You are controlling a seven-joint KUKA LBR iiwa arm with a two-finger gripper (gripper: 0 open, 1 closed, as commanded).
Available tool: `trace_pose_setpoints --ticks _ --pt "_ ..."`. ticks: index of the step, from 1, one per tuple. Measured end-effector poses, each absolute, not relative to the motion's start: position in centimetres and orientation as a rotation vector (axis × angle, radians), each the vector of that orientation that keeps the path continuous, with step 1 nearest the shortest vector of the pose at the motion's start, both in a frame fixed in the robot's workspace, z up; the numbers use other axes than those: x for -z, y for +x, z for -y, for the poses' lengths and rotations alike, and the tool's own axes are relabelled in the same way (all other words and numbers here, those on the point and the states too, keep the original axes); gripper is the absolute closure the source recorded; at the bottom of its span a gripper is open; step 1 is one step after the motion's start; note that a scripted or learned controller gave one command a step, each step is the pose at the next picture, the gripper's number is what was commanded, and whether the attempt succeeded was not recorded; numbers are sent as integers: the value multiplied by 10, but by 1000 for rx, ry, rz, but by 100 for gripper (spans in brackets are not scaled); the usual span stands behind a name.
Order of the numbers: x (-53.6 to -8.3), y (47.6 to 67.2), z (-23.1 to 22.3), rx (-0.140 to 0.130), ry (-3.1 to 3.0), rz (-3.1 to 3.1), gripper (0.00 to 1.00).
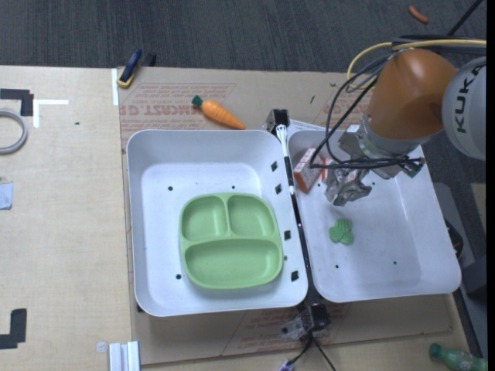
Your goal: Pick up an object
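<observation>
camera view: the task's likely thing is a small green object [341,233], lumpy and leaf-like, about the shade of broccoli, lying flat on the floor of the right bin [421,273]. it sits near the middle of that bin, just below the jaws and apart from them, with bare white floor between. there is 1 of it.

the arm [410,91], grey with an orange band, reaches in over the right bin's upper part. its gripper [346,191] hangs low over the bin floor, just above the green object. the metal tips are blurred against the wrist hardware, so whether the jaws are wide or narrow cannot be told; nothing is seen between them.

a reddish-brown and white box [306,170], 1 in number, leans against the right bin's left wall, just left of the gripper.

there are 2 white bins side by side. the left bin [147,207] holds 1 pale green plate [230,240] with 3 compartments, lying flat left of the green object, across the divider between the bins.

on the table [62,230], 1 toy carrot [220,113] lies above the left bin's upper rim, outside both bins. 1 blue and yellow item [130,67] lies further up and left of the carrot.
</observation>
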State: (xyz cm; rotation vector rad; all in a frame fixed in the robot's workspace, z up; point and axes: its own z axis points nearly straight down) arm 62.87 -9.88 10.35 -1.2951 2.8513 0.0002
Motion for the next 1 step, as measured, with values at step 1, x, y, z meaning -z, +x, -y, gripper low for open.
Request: trace_pose_setpoints --ticks 1 --pt "-216 635 85 1 -1434 -2789 100"
